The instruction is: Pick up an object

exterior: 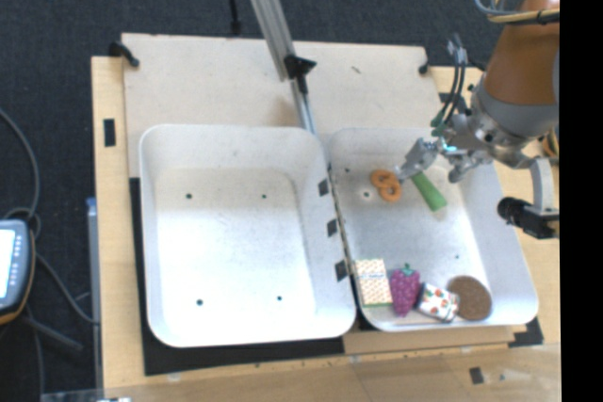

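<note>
**Claw hovering by the green piece in the right bin**

Closest to where I'm standing, along the near wall of the right bin (509, 297), four small things are sitting in a row: a pale checkered block (372, 281), a purple grape-shaped toy (405, 289), a little white box with red and green print (437, 301), and a flat brown disc (469, 297) that is looking matte and cookie-like. They are crowding each other, touching or nearly so.

Further in, an orange ring-shaped pretzel toy (385, 185) is lying flat on the speckled white floor, and just beside it a smooth green cylinder (429, 192) is resting at a slant. The claw (435, 161) is hanging right over the upper end of that cylinder, its fingers looking spread to either side, pinching nothing as far as I can see.

To my eye the green cylinder is the piece being gone for. A good grasp is asking for the fingers to straddle its narrow width, crosswise to its length, and to drop low before closing, since a slick round body is liable to roll away.

The left bin (151, 202), beyond on the counter (207, 80), is sitting bare.
</note>
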`<state>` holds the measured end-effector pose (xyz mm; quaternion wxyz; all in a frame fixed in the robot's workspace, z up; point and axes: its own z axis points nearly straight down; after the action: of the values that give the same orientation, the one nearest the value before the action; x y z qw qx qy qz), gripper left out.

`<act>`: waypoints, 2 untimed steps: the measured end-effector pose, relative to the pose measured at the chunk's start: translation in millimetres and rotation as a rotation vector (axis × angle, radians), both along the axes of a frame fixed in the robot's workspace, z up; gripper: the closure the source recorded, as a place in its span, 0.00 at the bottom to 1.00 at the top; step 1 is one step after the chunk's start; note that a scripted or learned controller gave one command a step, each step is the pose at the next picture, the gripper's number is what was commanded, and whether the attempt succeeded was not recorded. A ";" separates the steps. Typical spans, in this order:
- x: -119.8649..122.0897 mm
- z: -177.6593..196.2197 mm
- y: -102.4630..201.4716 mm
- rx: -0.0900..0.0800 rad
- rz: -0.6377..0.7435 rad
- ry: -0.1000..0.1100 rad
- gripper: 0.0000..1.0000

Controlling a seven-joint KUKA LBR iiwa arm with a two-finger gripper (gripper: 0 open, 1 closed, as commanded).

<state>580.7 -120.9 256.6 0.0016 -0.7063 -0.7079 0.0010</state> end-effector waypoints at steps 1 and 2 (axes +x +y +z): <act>0.8 2.7 -0.3 0.000 -0.001 -0.005 0.00; 2.0 -60.2 0.8 -0.002 -0.005 0.001 0.00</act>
<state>582.7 -120.1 196.4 0.0013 -0.7081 -0.7061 0.0023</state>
